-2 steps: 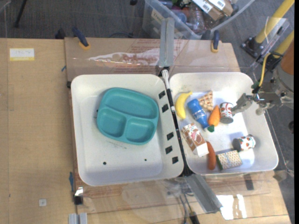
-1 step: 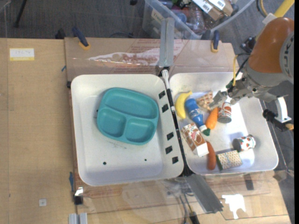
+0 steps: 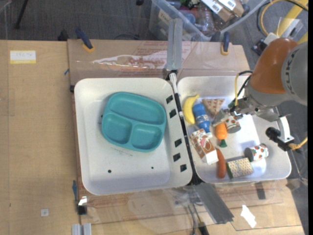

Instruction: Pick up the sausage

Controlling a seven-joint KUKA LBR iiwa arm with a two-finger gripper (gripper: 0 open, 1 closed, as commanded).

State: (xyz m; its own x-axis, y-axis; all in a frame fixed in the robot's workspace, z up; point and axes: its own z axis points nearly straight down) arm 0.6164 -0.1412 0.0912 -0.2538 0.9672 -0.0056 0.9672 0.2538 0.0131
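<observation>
Sausage first: the slim orange-red toy sausage (image 3: 221, 164) lies in the right shallow white bin (image 3: 281, 168), near the front wall, tilted a little off upright in view. It is hemmed in, folks: a printed red-and-white carton (image 3: 204, 146) touches its left side and a speckled tan block (image 3: 240, 167) sits just beside its right. Behind it stands a small orange carrot with a green top (image 3: 221, 132). Open floor shows along the bin's right side and back right corner.

Over to the grey arm with its orange band (image 3: 275, 67), reaching in from the right. Its two-finger gripper (image 3: 234, 117) hangs low over the middle of the right bin, next to a small round tin (image 3: 233, 126); whether the pincer is apart or together, I cannot tell from this angle. It is well apart from the sausage.

Further back in that bin: a yellow banana (image 3: 189, 107), a blue bottle (image 3: 200, 115) and a pizza-slice wedge (image 3: 213, 105).

Left shallow white bin (image 3: 93, 175) holds a teal three-compartment plastic tray (image 3: 133, 121), with wide bare floor around it.
</observation>
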